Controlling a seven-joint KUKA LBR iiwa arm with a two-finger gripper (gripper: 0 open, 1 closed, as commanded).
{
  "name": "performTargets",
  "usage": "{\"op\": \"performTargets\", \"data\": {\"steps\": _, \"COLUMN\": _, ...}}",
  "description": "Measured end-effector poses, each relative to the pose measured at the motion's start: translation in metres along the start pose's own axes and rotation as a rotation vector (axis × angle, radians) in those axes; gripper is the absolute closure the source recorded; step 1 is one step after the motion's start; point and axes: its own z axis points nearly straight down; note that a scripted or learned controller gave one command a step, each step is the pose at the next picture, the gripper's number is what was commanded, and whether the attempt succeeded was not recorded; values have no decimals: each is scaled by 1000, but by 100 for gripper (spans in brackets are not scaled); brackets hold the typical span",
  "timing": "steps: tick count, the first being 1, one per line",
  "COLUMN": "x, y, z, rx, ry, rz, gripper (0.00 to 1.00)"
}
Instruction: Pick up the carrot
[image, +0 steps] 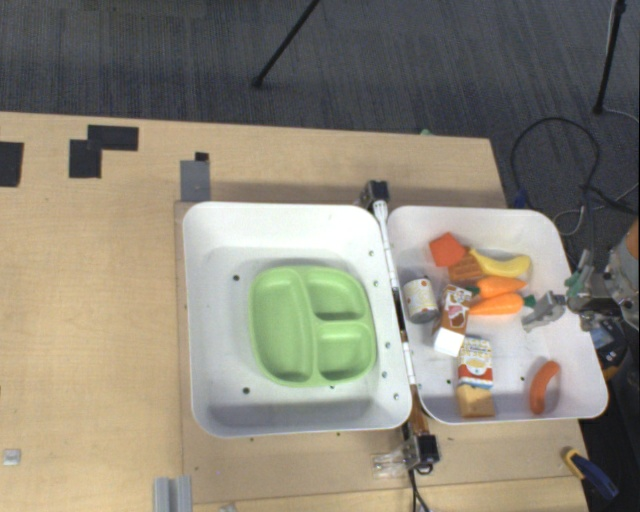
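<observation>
Camera view: carrot (498, 304) lies in right bin (570, 250), below banana (505, 266). Gripper (543, 308) sits just right of carrot tip, fingers apart, nothing held. Green plate (310, 325) in left bin (210, 260).

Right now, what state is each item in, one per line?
carrot: lying flat in the right bin, not gripped.
end effector: at the carrot's right tip, low over the right bin.
banana: lying beside the carrot.
can: on its side.
carton: lying flat.
green tray: sitting in the left bin.
</observation>
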Motion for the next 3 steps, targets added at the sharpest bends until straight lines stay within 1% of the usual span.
{"op": "performTargets", "data": {"steps": 1, "x": -5, "y": 51, "z": 102, "rx": -1, "ry": 4, "rz": 8, "gripper": 0}}
{"op": "performTargets", "data": {"steps": 2, "x": 12, "y": 101, "z": 110, "rx": -1, "ry": 1, "rz": -64, "gripper": 0}}
{"op": "performTargets", "data": {"steps": 3, "x": 16, "y": 172, "z": 113, "rx": 8, "ry": 1, "rz": -190, "gripper": 0}}
